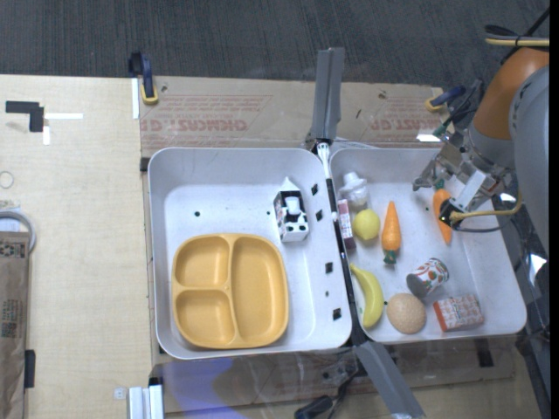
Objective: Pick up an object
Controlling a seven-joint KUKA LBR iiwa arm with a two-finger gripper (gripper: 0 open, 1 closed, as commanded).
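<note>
The right bin (502, 251) holds several small items. Among them are an orange carrot (391, 225), a yellow lemon (367, 224), a banana (369, 295), a printed can (428, 278) lying on its side, a tan round fruit (405, 313) and a red carton (458, 312). My gripper (450, 197) hangs low over the bin's upper right part. A second orange piece (443, 216) lies directly under or against it. Whether the gripper touches that piece is unclear.
A white bottle-like item (353, 185) and a dark slim tube (342, 223) lie by the divider (330, 199). The left bin (166, 234) carries a yellow divided plate (231, 288) and a black-and-white small box (292, 215). Cables trail off the wrist at the right.
</note>
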